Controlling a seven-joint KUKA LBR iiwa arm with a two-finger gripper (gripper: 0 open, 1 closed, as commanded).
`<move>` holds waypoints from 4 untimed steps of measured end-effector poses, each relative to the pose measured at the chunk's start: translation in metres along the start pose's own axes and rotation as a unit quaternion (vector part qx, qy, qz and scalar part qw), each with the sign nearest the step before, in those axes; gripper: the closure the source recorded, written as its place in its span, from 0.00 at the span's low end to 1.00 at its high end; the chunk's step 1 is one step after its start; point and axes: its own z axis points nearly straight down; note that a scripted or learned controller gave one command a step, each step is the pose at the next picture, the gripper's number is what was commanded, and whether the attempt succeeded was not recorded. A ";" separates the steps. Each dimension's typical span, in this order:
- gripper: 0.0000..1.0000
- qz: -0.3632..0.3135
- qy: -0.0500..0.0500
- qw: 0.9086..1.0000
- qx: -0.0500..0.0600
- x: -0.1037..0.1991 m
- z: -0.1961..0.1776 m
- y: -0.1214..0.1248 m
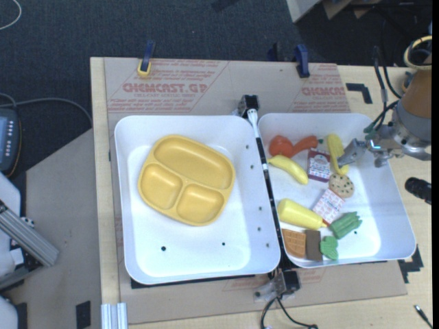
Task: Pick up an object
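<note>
Gripper [358, 151]: hovering over the right bin [391, 204]; finger state unclear.
Divided plate [186, 179]: lying glossy, yellow, three-welled in the left bin [130, 184].

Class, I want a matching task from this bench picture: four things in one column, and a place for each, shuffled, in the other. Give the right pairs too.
Things:
1. yellow divided plate
2. green toy vegetable
3. round cookie
4. orange toy carrot

Places:
A. near corner of the right bin, by its front rim
B. far part of the right bin, close to the divide between the bins
C. middle of the left bin
D. middle of the right bin, below the upright yellow piece

Pairs: 1-C, 2-A, 3-D, 4-B
</note>
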 end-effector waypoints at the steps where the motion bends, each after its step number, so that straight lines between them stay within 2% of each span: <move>1: 0.00 0.000 0.000 1.000 -0.002 0.001 0.051 0.001; 2: 1.00 -0.001 -0.001 1.000 -0.004 0.000 0.038 0.002; 3: 1.00 -0.001 -0.002 1.000 -0.006 0.002 -0.007 0.008; 4: 1.00 0.000 -0.003 1.000 -0.006 -0.006 -0.065 0.004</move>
